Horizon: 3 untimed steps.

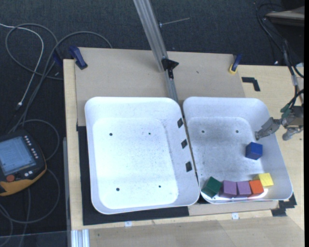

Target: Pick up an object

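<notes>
A tan wooden bench (pixel 125 77) stands on dark carpet (pixel 29 14). Blue clamps (pixel 78 57) grip its far edge; a metal pole (pixel 153 36) crosses it. Cables (pixel 24 43) and a handheld control pendant (pixel 19 161) lie at left.

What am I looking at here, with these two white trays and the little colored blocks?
This is one camera fixed above a workbench, looking down at a slant. Two shallow white bins sit side by side: the left bin and the right bin. A robot arm reaches in from the right; its grasping tool is at the right bin's right edge, and nothing can be seen held in it. A blue block lies just below it. Along that bin's front edge sit a green block, two purple blocks, an orange block and a yellow block. The program's job is to pick one up.
</notes>
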{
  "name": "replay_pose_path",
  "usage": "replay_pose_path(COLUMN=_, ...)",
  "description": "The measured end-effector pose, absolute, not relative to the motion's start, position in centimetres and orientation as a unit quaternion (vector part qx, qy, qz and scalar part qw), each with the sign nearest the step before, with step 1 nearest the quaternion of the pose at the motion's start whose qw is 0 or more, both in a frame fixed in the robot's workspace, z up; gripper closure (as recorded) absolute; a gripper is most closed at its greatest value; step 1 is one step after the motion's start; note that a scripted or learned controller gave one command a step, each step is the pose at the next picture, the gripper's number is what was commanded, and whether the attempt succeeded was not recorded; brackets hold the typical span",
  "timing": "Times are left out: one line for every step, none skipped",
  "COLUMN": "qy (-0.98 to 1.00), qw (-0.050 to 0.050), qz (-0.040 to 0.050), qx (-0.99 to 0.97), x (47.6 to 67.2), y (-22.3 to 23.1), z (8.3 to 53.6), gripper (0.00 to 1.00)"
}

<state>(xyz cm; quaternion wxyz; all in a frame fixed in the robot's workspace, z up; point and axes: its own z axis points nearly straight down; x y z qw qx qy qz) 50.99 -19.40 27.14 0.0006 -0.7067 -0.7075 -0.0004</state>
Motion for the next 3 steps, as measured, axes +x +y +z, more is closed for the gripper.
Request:
replay_pose_path(qy=-0.707, qw=0.005, qz=0.0017, qx=-0.707, x=51.6, y=-21.8, z=14.2, gripper=0.0)
replay_pose_path(qy=-0.708, qw=-0.002, qz=-0.0008, qx=-0.706, x=57.5, y=-21.7, z=9.8, gripper=0.0)
replay_pose_path(qy=-0.707, qw=0.003, qz=0.001, qx=-0.708, x=52.2, y=-21.4, z=9.9, gripper=0.0)
